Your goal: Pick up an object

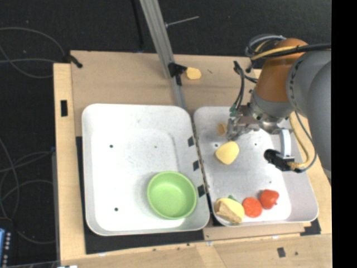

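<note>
No writing can be read anywhere. The jaws (237, 128) hang over the right bin (295, 205), just at 12 o'clock of a pale yellow object (227, 152); whether they are released or clenched I cannot tell. Two red pieces (260, 202) and a yellow wedge (230, 210) lie at the bin's 6 o'clock. A green bowl (172, 194) sits in the left bin (122, 144) on the brown tabletop (111, 77).

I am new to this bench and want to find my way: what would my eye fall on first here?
First the grey and orange arm entering from the right, its hand low over the right bin, just above a pale yellow object. Next the green bowl at the near side of the left bin. Two red pieces lie by the right bin's near rim.
</note>
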`<move>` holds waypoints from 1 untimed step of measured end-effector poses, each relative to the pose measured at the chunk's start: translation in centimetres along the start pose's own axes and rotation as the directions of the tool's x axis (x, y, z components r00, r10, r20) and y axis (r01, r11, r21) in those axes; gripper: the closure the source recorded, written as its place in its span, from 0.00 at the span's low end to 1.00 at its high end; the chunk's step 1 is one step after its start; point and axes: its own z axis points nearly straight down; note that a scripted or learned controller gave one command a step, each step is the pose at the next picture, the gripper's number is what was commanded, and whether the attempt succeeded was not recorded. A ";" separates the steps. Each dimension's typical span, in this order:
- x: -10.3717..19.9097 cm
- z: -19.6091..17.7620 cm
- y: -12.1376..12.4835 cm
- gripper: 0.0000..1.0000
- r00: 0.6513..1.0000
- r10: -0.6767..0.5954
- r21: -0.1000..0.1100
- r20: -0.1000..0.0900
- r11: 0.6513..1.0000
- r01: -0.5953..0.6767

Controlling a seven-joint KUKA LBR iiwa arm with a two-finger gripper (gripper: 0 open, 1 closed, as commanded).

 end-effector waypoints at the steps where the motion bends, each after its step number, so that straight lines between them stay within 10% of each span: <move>1: -0.3 -6.5 0.2 1.00 1.000 -0.003 -0.005 0.001 1.000 0.003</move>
